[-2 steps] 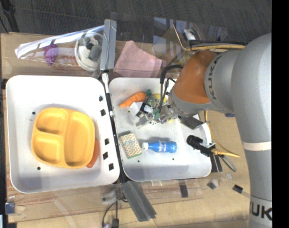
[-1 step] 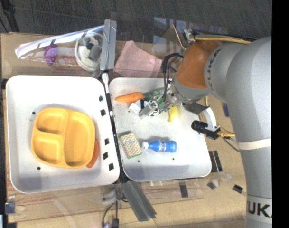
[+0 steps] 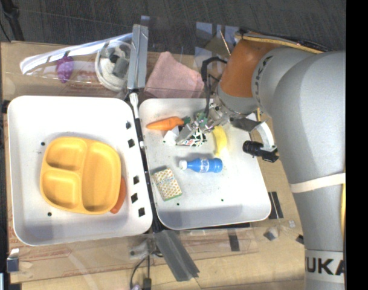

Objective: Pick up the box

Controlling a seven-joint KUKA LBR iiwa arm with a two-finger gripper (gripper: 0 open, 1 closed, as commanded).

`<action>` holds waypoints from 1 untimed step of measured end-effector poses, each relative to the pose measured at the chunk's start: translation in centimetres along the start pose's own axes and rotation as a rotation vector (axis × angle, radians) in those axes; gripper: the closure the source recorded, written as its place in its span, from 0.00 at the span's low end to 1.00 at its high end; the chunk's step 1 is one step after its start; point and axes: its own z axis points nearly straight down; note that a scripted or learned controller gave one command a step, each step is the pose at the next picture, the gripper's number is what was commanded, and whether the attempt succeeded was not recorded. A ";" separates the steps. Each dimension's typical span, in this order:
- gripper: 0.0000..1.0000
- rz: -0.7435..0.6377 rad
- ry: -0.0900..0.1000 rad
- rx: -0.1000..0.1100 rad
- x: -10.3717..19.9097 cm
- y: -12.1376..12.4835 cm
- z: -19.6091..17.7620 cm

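A small flat box (image 3: 167, 183) with a green and tan pattern lies near the front left of the right bin (image 3: 244, 204). My gripper (image 3: 203, 122) is down at the back of that bin, well behind the box. It sits over a crumpled black, white and green packet (image 3: 190, 138), touching or just above it. The grey arm, with its orange band (image 3: 241, 71), reaches in from the right and hides the bin's back right corner.
In the right bin an orange carrot (image 3: 165, 124) lies left of the gripper, a banana (image 3: 220, 141) to its right, and a blue bottle (image 3: 202, 165) in the middle. The left bin (image 3: 26, 222) holds a yellow divided plate (image 3: 81, 174). A pink cloth (image 3: 171, 74) and a plastic bag (image 3: 81, 62) lie behind the bins.
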 end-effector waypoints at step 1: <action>0.00 -0.008 -0.007 -0.011 0.2 -0.4 0.0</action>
